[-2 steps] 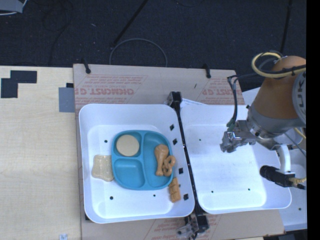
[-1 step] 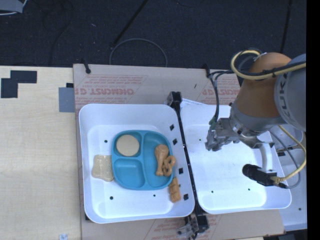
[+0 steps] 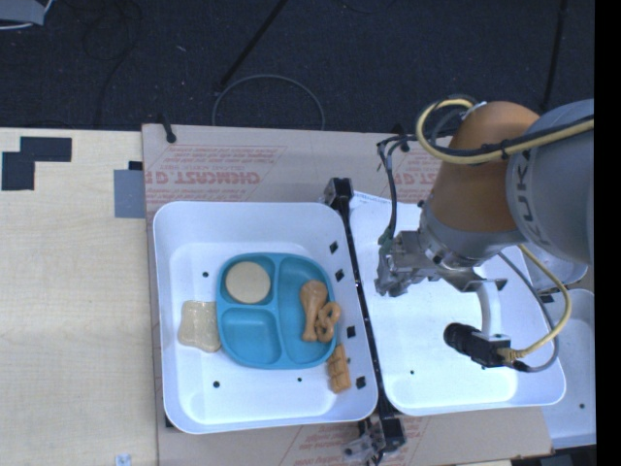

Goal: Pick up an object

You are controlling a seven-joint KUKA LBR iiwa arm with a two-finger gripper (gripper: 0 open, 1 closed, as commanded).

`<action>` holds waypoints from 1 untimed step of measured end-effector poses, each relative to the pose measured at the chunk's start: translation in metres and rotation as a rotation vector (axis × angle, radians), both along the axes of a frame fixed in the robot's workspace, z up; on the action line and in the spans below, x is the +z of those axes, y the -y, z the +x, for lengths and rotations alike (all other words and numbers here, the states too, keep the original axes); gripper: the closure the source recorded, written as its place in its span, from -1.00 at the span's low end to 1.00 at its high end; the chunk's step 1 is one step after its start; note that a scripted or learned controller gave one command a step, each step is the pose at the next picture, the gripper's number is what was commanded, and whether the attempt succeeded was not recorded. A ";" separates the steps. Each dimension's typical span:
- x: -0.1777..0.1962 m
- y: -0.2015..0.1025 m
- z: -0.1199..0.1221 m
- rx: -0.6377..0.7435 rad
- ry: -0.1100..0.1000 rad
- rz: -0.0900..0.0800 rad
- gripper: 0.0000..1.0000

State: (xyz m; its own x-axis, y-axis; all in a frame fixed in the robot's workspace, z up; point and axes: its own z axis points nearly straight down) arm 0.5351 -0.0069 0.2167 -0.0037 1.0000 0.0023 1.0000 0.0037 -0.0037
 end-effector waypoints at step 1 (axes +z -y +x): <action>0.012 -0.053 -0.009 0.001 0.001 0.000 1.00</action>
